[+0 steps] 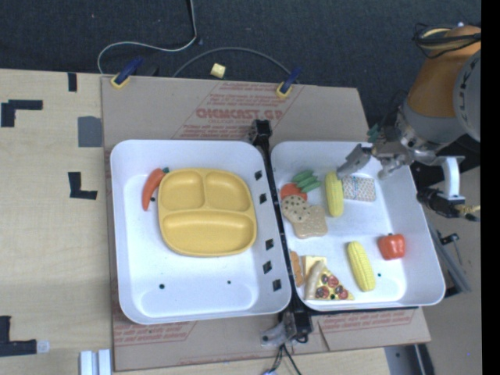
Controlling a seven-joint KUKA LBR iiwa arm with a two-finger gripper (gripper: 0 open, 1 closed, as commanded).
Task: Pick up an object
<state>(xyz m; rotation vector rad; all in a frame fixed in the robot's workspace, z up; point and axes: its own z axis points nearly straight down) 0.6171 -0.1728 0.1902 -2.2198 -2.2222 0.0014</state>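
Gripper over right bin

Gripper (367,160) up over right bin (418,233), fingers spread wide, holding nothing. Small speckled block (359,187) just below, beside upright corn (333,194). Red pepper (392,246), second corn (360,266), pizza slice (328,286) nearer front. Yellow tray (208,212) and carrot (151,187) in left bin (133,287).

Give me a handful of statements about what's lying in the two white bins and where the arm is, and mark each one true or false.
1. The yellow divided plastic plate lies in the left white bin. True.
2. The red toy pepper lies on the yellow plate. False: it lies in the right white bin, near the right wall.
3. Two yellow toy corn cobs lie in the right bin. True.
4. The orange toy carrot lies in the right bin. False: it lies in the left bin, beside the plate's left edge.
5. The two-finger gripper is over the right bin's upper part. True.
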